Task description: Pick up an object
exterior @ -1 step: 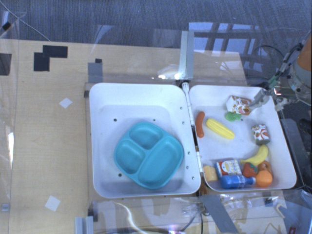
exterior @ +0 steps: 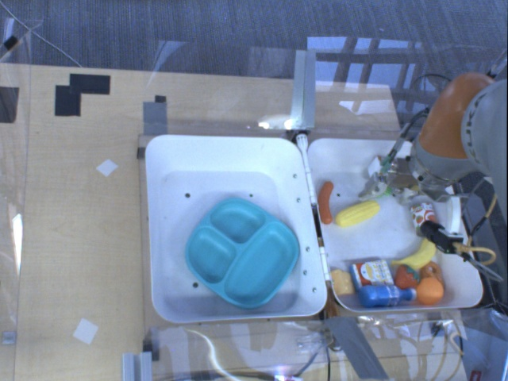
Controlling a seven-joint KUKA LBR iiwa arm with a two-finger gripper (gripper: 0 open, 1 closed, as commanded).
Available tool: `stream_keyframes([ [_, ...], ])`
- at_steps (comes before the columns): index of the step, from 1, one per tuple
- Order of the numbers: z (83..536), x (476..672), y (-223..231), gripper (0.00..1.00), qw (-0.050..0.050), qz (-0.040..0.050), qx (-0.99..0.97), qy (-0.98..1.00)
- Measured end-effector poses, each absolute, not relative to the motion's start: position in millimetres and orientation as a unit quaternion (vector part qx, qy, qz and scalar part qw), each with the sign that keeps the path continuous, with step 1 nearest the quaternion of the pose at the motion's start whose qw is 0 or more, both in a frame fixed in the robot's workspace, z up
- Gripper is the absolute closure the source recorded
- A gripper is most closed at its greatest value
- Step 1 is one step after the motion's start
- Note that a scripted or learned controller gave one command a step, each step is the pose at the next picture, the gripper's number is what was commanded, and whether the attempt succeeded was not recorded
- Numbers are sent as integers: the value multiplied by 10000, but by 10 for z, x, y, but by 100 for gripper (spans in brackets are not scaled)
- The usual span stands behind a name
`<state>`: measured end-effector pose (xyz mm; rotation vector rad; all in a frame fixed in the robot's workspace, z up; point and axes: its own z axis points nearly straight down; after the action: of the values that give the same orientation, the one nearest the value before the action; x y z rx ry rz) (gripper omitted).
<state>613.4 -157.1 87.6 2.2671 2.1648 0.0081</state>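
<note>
A: Taking the yellow corn cob (exterior: 357, 213) as our landmark, what do we see?

B: It lies in the right bin (exterior: 341, 159), near the middle. Just beside it, towards the left bin (exterior: 167, 213), we see a red sausage (exterior: 325, 202) lying along the dividing wall.

A: And the end effector (exterior: 379, 182)?

B: It sits just above and to the right of the corn in our view, low over the bin floor, apart from the cob. Nothing shows between its tips; whether they are spread or closed, we cannot tell.

A: What else lies around the corn?

B: Towards the near edge we see a blue bottle (exterior: 385, 296), a small carton (exterior: 371, 273), an orange (exterior: 429, 290) and a banana (exterior: 421, 254), clustered together. Well to the corn's left, a blue divided plate (exterior: 242, 251) rests in the left bin. Both bins stand on the wooden surface (exterior: 71, 236).
</note>
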Motion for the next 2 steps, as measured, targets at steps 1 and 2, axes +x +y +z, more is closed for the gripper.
stream_keyframes([
  [1, 1151, 6116, -1434, 0, 17, 20, 8103, 5859],
  [2, 870, 6233, -1486, 0, 25, 22, 7944, 6074],
])
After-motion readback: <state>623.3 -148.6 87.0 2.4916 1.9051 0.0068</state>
